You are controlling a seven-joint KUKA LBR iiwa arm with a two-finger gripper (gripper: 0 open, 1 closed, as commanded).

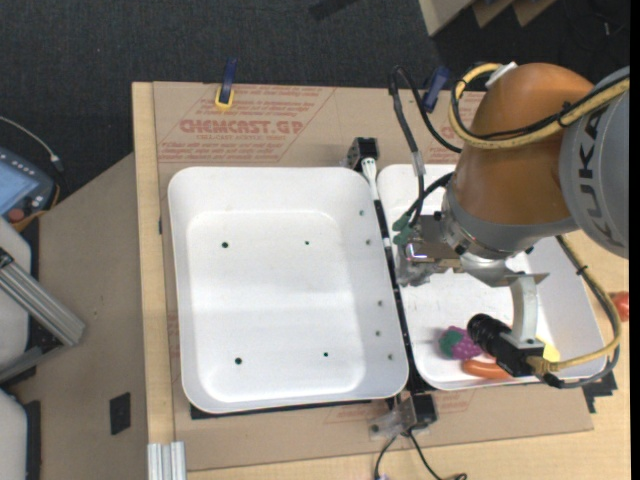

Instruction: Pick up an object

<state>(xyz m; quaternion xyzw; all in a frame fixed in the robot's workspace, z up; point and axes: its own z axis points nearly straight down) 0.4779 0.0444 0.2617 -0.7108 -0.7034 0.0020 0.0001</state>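
While my gripper (418,258) hovers over the right bin (570,298), finger state hidden, I'm mid-approach; the objects, perhaps a purple toy (460,344), lie at five o'clock — next, reposition and descend.

Even overhead light, bright near-glaring white bins (270,193), soft shadows, slightly soft focus.
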